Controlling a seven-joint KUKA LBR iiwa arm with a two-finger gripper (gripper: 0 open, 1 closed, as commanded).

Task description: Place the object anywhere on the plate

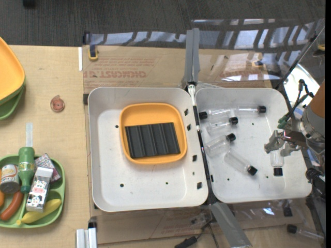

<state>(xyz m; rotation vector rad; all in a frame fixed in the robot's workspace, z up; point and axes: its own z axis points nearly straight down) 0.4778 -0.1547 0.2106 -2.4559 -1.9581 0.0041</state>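
We see several clear vials with black caps lying in the right bin (pixel 243 190), and the nearest to the gripper (pixel 279 148) is a short vial (pixel 277 165) just under it, its long axis running roughly up and down the view with its black cap at the lower end. A second vial (pixel 240 164) lies to its left, slanting down to the right, cap at the lower right. Three more lie nearer the bin's far left: one (pixel 247 109) along the top with its cap to the right, one (pixel 220 120) slanting with its cap to the right, and one (pixel 220 142) with its cap at the upper right. The arm (pixel 315 112) comes in from the right edge, its wrist over the right bin's right side and its metal gripper pointing down toward the floor of the bin. We cannot tell how far the gripper is open, nor whether it has hold of anything. The orange plate (pixel 152 112) sits in the left bin (pixel 150 190), well apart from the vials, and a black ribbed block (pixel 153 140) lies flat across much of it. On the wooden bench (pixel 57 61) to the left stand a green tray of toy food (pixel 31 192) and an orange dish (pixel 10 76).
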